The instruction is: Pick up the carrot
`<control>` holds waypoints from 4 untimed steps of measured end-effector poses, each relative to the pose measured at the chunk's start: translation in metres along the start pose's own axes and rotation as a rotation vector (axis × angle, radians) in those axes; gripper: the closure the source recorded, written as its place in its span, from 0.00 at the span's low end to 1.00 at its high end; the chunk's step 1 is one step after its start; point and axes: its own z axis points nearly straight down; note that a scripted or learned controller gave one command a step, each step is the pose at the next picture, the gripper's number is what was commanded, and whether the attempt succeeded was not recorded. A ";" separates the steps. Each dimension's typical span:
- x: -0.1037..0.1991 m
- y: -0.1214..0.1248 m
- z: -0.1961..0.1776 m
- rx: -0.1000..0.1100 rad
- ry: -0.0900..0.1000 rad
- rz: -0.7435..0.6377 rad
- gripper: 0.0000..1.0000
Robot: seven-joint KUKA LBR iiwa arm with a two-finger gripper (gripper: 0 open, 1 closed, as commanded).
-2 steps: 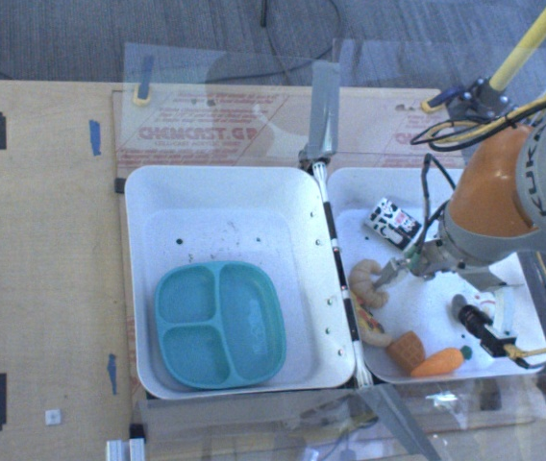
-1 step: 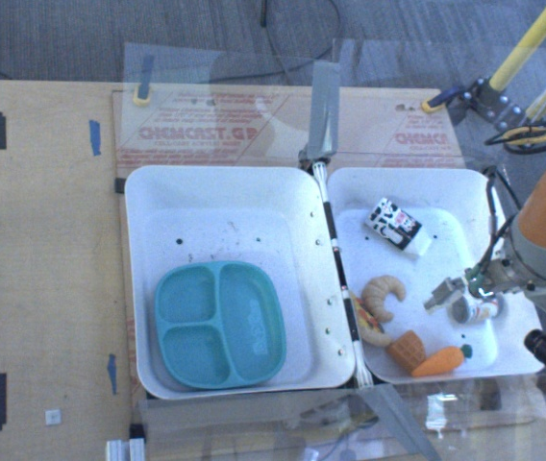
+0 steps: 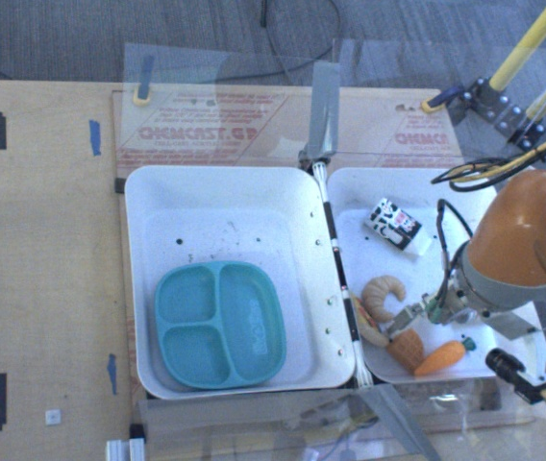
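One grey arm with an orange band reaches in from three o'clock, its hand low in the right white bin; I cannot tell its opening. The small orange carrot lies at its five o'clock, beside a tan croissant-shaped toy.

Orange carrot with green tip, teal divided plate sitting in white bin, black-and-white patterned carton, tan croissant, arm showing orange band.
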 end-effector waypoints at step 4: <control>0.020 0.005 -0.011 0.012 0.004 0.474 1.00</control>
